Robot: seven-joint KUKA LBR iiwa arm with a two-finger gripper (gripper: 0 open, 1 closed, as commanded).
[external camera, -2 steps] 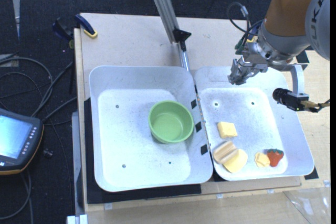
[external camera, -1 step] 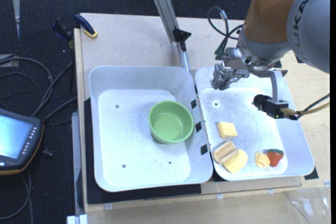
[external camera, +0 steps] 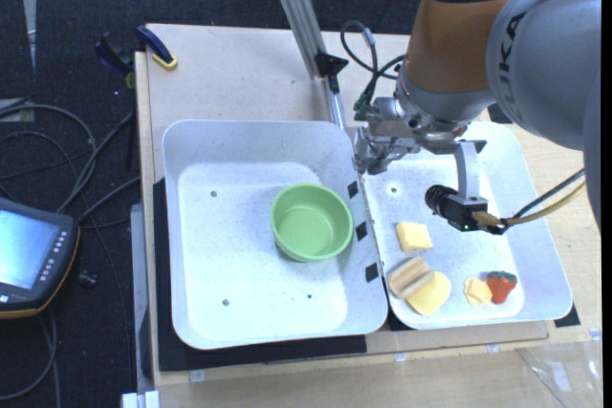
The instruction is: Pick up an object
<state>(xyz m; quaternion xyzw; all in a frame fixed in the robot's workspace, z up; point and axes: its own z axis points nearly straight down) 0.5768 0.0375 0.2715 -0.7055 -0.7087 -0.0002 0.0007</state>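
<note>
My gripper [external camera: 376, 158] hangs over the inner edge of the right bin [external camera: 535, 205], close to the divide between the two bins, with nothing visible between its fingers. Below it in the right bin lie a pale yellow block [external camera: 413, 236], a tan and yellow piece [external camera: 419, 285], and a small yellow piece beside a red strawberry-like toy [external camera: 500, 285]. A green bowl [external camera: 311, 222] stands upright in the left bin [external camera: 201, 205], left of and below the gripper.
A slanted metal pole [external camera: 298, 5] rises behind the bins toward the top of the view. Cables and a black fitting [external camera: 457, 205] hang from the wrist over the right bin. A blue and yellow clamp [external camera: 153, 48] sits at the bench's back left corner.
</note>
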